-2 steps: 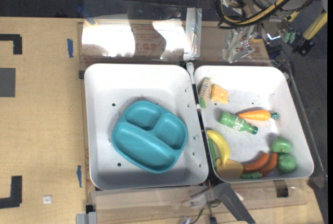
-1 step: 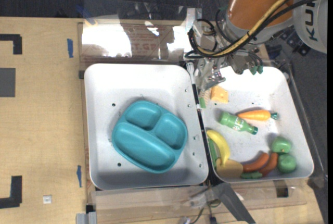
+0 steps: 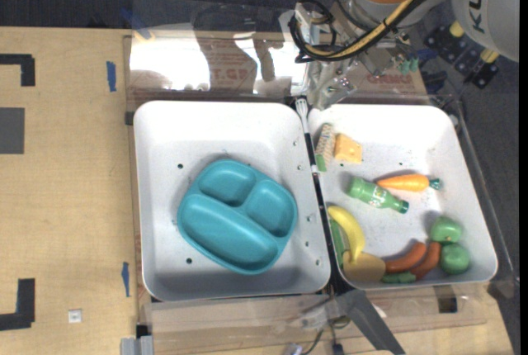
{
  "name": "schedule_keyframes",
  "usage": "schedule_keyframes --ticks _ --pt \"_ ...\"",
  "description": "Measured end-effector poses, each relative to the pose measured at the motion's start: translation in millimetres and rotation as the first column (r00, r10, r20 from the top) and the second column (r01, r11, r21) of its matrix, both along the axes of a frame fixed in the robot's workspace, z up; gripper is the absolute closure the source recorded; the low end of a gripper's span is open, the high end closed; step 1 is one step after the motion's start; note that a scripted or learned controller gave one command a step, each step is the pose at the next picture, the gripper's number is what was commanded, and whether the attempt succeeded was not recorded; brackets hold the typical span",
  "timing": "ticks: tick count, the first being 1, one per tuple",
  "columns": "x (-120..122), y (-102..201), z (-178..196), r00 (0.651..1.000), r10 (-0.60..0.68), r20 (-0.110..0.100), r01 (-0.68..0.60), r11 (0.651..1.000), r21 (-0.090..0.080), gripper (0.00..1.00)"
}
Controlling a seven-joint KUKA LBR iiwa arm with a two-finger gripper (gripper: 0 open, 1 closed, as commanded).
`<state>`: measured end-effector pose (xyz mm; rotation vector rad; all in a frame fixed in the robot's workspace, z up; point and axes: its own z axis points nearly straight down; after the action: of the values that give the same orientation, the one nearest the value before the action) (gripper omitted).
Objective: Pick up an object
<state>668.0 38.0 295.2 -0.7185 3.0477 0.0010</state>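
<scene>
Above back rim of right white bin (image 3: 462, 180), gripper (image 3: 330, 89) hovers; finger state unreadable. Candidates well below it: orange plastic carrot (image 3: 404, 182), green plastic bottle (image 3: 375, 196), yellow plastic banana (image 3: 350, 231). Risk: items crowded, so descent may nudge neighbour or clip bin divider; rounded bottle likely slips.

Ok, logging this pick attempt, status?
Claw above bins' far edge, holding nothing seen. Green plastic bottle lying in right white bin. Orange carrot beside it.

Teal tray (image 3: 238, 215): smooth, semi-gloss plastic. White bins (image 3: 157, 139): matt plastic. Bench top (image 3: 58, 180): matt, wood-like board.
</scene>
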Motion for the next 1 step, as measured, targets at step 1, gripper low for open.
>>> schedule_keyframes --ticks 1 --pt "-0.1 34.5 27.0 0.972 0.234 0.002 -0.234 0.972 -0.001 1.00"
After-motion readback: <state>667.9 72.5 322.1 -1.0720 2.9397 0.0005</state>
